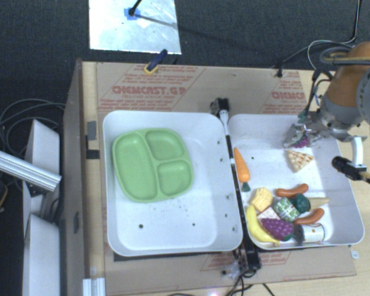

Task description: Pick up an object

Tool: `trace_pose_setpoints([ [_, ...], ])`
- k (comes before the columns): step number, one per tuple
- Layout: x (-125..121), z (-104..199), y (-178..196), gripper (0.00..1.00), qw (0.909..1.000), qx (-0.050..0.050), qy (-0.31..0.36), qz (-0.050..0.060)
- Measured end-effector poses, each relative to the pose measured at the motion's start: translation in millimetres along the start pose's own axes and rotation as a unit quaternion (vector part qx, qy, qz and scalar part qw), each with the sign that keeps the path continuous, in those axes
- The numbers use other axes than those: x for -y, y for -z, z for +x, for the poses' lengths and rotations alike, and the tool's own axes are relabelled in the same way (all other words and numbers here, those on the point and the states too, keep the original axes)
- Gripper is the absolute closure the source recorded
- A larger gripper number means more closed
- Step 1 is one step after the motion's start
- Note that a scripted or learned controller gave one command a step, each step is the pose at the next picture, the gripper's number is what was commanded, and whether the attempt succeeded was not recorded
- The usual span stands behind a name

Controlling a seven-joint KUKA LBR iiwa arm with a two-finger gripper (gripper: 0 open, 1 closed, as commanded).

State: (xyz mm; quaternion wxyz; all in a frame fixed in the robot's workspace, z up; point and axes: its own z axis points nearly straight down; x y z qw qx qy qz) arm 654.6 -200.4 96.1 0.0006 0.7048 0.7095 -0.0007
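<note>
My gripper (298, 137) hangs over the far part of the right bin (339, 196), just above a tan wedge-shaped slice (300, 160). Its metal fingers (292, 135) are drawn together, and a small purple object (303, 143) shows between their tips. Toy food is heaped in the bin's near half: an orange carrot (240, 165) by the left wall, a red sausage (291, 190), a yellow corn piece (261, 198), a banana (254, 224) and purple grapes (276, 228).
The left bin (129, 227) holds a green divided plate (152, 164). A black clamp (221, 106) sits at the far end of the rim between the bins. A dark handle-like part (347, 167) juts from the arm over the right bin's right edge.
</note>
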Motion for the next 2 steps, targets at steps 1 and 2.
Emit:
trace_pose_setpoints([
  [1, 3, 8, -8, 1.0, 1.0, 0.001, -0.002, 0.0],
  [2, -12, 84, 13, 1.0, 1.0, -0.003, -0.002, 0.007],
])
